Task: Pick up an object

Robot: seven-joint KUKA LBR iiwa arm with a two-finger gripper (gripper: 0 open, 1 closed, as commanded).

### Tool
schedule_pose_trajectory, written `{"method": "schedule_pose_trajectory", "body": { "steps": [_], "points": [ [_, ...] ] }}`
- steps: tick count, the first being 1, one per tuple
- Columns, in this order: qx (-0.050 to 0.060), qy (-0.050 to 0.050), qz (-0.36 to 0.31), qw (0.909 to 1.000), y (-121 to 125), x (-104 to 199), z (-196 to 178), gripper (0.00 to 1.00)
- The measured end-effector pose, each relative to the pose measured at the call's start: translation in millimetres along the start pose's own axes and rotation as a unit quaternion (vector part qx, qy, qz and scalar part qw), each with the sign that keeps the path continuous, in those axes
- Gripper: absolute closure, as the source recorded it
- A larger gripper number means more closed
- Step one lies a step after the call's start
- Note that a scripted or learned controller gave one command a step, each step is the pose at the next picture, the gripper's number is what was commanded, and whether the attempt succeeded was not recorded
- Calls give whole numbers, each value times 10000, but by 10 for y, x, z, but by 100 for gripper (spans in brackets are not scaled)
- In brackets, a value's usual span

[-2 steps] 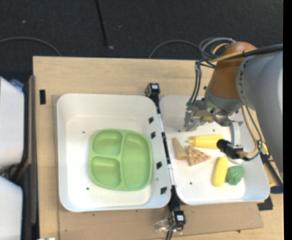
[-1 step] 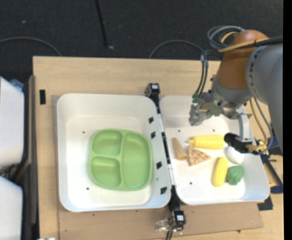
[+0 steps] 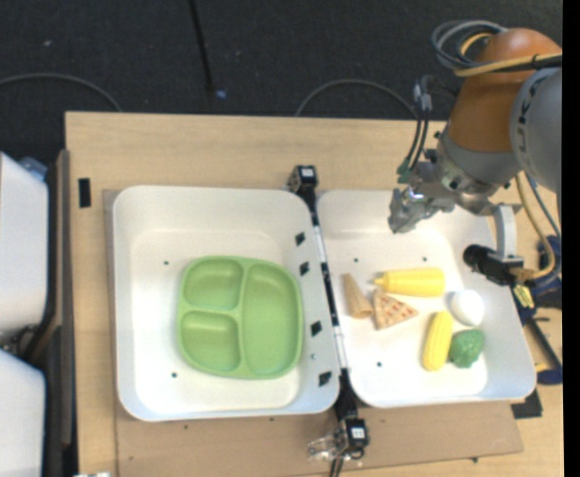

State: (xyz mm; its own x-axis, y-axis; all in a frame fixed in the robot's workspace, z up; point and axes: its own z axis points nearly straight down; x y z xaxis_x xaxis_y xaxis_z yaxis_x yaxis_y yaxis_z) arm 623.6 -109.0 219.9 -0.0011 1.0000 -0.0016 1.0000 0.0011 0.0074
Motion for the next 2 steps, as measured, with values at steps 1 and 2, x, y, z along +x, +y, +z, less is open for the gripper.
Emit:
{"method": "schedule_pose_trajectory", "body": {
  "steps": [1,2],
  "points": [
    [17,12,-27,10000,115,485,-153,100],
    [26,9,-29,10000,222,1085,-110,100]
  ]
}}
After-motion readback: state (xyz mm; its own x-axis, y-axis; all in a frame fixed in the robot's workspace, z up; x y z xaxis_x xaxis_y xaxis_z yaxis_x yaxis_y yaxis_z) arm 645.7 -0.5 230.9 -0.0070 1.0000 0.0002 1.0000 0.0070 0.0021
